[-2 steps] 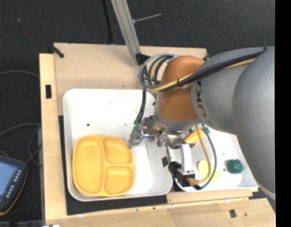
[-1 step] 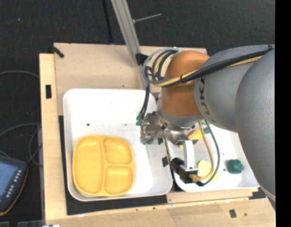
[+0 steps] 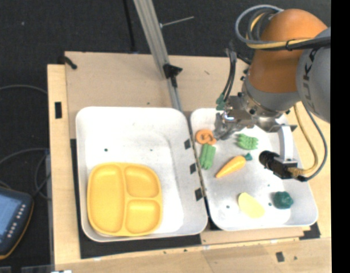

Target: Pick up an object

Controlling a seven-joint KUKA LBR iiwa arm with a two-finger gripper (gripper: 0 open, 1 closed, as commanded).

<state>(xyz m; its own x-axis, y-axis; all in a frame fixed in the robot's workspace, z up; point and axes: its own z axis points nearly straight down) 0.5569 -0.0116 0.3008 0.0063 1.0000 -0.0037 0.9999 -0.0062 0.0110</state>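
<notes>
overhead slanted view of a wooden bench [image 3: 118,73] carrying two shallow white bins set side by side, their inner edges nearly touching. the left bin [image 3: 135,129] holds a yellow divided plate [image 3: 124,198] with three compartments, lying flat in the bin's near-left corner. the right bin [image 3: 248,220] holds the loose objects: an orange ring-shaped piece [image 3: 205,136] at the bin's left edge, a green ridged piece [image 3: 208,156] just below and touching or nearly touching it, an orange carrot [image 3: 230,166] lying at a slant near the middle, a light green leafy piece [image 3: 247,141] above the carrot, a pale yellow oval piece [image 3: 251,205] near the front, and a small dark green piece [image 3: 282,199] to its right. the grey arm with its orange band [image 3: 285,44] enters from the right and hangs over the far part of the right bin. the gripper [image 3: 223,125] sits low at the bin's far-left area, just right of the orange ring and left of the leafy piece; whether its pincer is apart or together cannot be told from this angle, and no object is seen between it. a black fitting [image 3: 274,161] with cabling lies over the bin's right side. a slanted metal pole [image 3: 155,44] rises from the bench behind the bins. a tablet-like device [image 3: 7,218] rests on the dark floor at the left.
</notes>
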